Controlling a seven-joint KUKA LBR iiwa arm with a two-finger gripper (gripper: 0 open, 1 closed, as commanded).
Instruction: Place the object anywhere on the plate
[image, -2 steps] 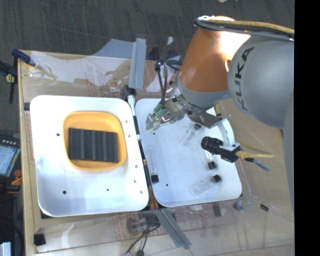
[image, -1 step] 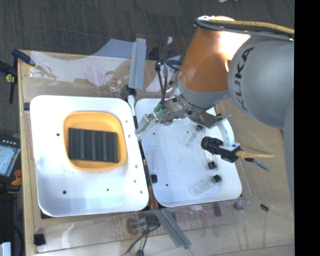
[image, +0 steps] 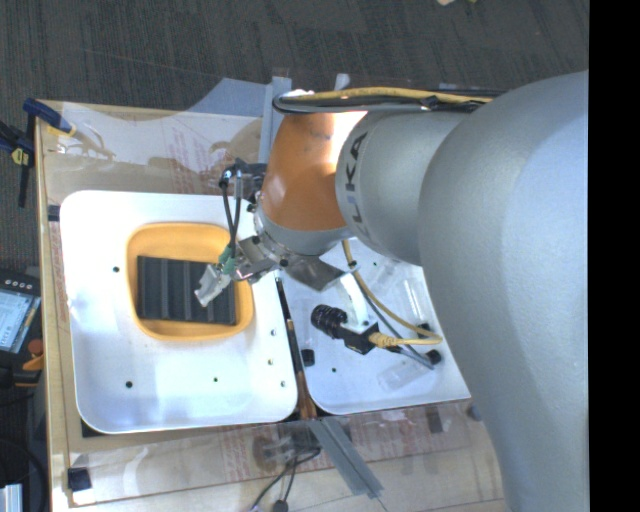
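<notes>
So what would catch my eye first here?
The huge grey arm with its orange band looms in from the right. In the left white bin sits a yellow plate with a dark ribbed block on it, and the hand hangs over the plate's right edge.

two shallow white bins lie side by side on the pale bench (image: 180, 462): left bin (image: 180, 392) at lower left, right bin (image: 345, 388) just beside it. at the left edge sits what may be a small screened device (image: 14, 316). dark carpet (image: 150, 40) runs across the top.
</notes>
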